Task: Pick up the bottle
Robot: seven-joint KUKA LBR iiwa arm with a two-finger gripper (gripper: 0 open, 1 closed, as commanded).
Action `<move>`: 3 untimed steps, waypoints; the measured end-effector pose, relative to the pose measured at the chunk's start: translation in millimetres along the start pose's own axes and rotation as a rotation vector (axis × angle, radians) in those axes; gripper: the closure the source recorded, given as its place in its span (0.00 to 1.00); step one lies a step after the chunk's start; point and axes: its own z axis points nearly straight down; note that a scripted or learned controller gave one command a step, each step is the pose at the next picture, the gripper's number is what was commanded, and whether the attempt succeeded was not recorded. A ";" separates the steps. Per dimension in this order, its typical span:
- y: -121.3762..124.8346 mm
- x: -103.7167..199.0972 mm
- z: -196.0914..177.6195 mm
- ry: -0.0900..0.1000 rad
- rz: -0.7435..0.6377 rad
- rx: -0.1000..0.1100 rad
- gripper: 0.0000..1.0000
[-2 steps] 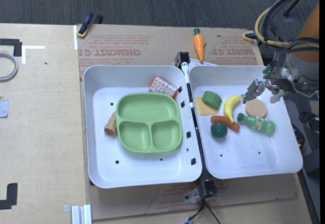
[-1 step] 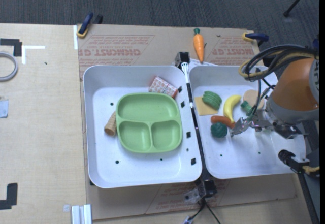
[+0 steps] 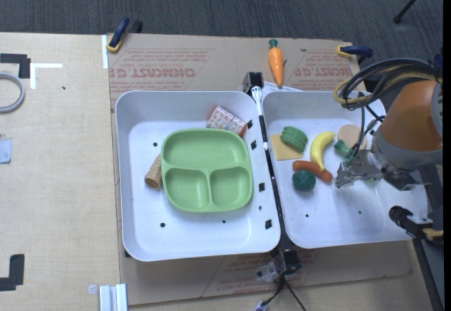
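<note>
Grey metal is being shown at the gripper [image 3: 345, 177], which is being held low over the right bin [image 3: 331, 232], toward its right side, by the orange-banded arm [image 3: 412, 119]. Whether the tool is spread or pressed together cannot be told, and nothing is being seen gripped in it.

Which item is the bottle cannot be told with certainty. A small teal object [image 3: 344, 149] is being seen just above the gripper, between the banana [image 3: 321, 147] and the arm, partly hidden. A green vegetable [image 3: 294, 138], a flat yellow slice [image 3: 280, 152], a red-orange piece [image 3: 313, 171] and a dark green round piece [image 3: 304, 180] are also being borne by this bin, left of the gripper.

In the left bin [image 3: 127, 161] a green divided plate [image 3: 208, 168] is being held, with a brown cork-like piece [image 3: 153, 173] touching its left edge and a patterned packet [image 3: 225, 119] at its upper edge. A carrot [image 3: 275, 63] is being borne by the cardboard [image 3: 162, 66] behind the bins.
</note>
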 end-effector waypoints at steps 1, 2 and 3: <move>-23.9 36.9 -144.4 0.000 0.037 0.001 1.00; -37.8 93.6 -124.8 0.001 0.000 0.002 1.00; -37.2 143.8 -190.4 -0.001 0.476 0.002 1.00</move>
